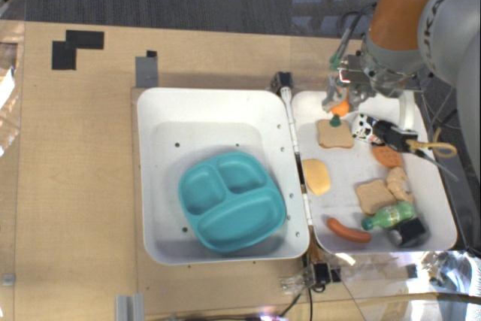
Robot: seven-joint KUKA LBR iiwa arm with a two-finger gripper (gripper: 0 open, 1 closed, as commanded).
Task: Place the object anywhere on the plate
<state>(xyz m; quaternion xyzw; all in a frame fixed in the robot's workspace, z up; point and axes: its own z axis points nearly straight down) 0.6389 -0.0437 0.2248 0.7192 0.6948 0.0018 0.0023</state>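
Hanging over the upper left corner of the right bin [449, 216], the gripper [340, 98] sits close above a small orange carrot [340, 108] with a green tip; the carrot seems to lie right at the fingertips, but whether the fingers are closed on it cannot be told at this size. At about 6 o'clock from the gripper, just below the carrot, lies a tan toast slice [334, 134]. Toward 4 o'clock sit a black-and-white toy [366, 128] and yellow-handled scissors [421, 148]. Farther toward 5 o'clock come a second bread slice [373, 195], a green bottle [388, 217] and a red sausage [348, 230]. A yellow oval piece [316, 177] lies at 7 o'clock by the bin's left wall. Well apart, at 8 o'clock, the teal plate [231, 200] rests in the left bin [161, 116].
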